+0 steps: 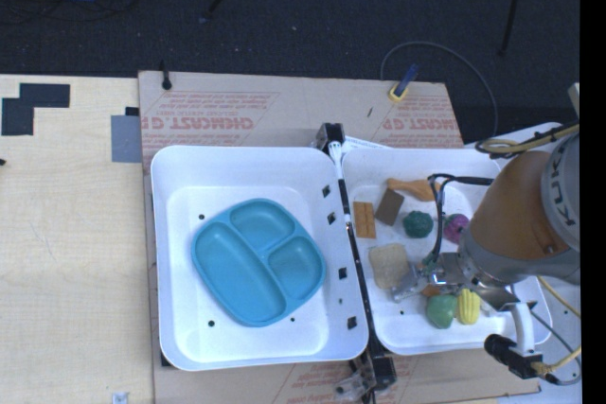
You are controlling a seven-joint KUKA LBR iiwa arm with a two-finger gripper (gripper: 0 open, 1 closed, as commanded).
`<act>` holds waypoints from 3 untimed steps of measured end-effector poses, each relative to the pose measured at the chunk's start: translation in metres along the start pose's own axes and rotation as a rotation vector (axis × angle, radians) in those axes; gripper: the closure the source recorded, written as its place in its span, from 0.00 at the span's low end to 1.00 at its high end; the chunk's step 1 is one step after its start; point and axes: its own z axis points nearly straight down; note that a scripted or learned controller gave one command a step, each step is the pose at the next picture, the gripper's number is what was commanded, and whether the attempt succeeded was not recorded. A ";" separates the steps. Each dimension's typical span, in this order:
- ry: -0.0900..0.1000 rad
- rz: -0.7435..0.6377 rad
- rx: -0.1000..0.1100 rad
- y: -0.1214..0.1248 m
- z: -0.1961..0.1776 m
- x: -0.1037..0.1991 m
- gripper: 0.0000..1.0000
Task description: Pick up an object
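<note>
You had the arm (pixel 525 213) reaching in over the right bin (pixel 379 167), its bulk covering that bin's right half. Beside that bin lay the left bin (pixel 170 167), carrying a blue divided plate (pixel 258 258); nothing there called for a grasp, so your work sat wholly in the right bin.

The hand (pixel 431 281) hung low near the right bin's front edge, and I could not tell from above how its grip stood, because the wrist hid most of it. Nothing showed clearly caught in it, so I judged the pick as not yet made.

Inside the right bin the pieces crowded each other. A pale beige block (pixel 388 265) lay just left of the hand. A green ball (pixel 440 310) and a yellow piece (pixel 468 307) sat touching each other at the bin's front, just below the hand. Farther back lay a brown block (pixel 389 205), a dark green ball (pixel 418 224), an orange piece (pixel 409 188), a purple piece (pixel 457 226) and a tan stick (pixel 364 219) near the bin's left wall.

To do this step well, you needed to choose one target, likely the green ball or the beige block, centre over it, and come straight down. The risk was nudging the touching neighbour or snagging two pieces at once.
</note>
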 end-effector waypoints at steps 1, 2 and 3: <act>0.004 0.004 0.001 0.001 -0.009 0.000 1.00; 0.004 0.004 0.001 0.001 -0.009 0.000 0.00; -0.001 -0.003 -0.003 0.056 0.000 0.013 0.00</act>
